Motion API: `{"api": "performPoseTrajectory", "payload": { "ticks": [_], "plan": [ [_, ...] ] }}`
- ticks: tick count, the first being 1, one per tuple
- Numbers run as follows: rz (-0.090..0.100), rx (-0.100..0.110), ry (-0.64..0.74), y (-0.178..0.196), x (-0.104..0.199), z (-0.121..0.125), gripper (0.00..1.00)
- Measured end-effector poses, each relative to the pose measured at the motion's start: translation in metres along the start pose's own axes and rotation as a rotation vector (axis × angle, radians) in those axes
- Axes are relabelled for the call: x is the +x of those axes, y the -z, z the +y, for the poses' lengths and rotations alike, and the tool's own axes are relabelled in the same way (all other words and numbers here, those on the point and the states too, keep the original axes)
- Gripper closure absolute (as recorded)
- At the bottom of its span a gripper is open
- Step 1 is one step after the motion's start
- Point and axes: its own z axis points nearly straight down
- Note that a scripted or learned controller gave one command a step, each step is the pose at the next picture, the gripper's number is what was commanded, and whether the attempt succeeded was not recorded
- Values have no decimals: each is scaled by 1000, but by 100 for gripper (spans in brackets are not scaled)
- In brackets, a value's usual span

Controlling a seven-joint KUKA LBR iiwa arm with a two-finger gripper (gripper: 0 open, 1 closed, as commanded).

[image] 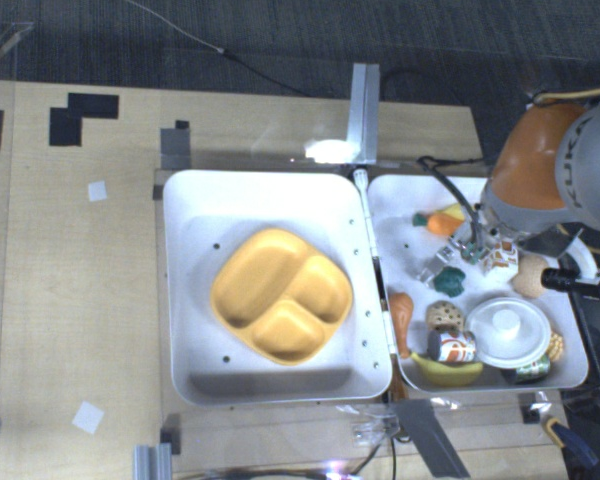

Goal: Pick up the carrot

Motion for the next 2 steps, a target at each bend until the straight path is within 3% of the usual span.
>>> {"api": "performPoseTrajectory", "payload": {
  "ticks": [1, 2],
  "plan": [
    [17, 24, 7, -1, 0, 41, 0],
    [47, 35, -253, -2, -20, 48, 0]
  ]
}}
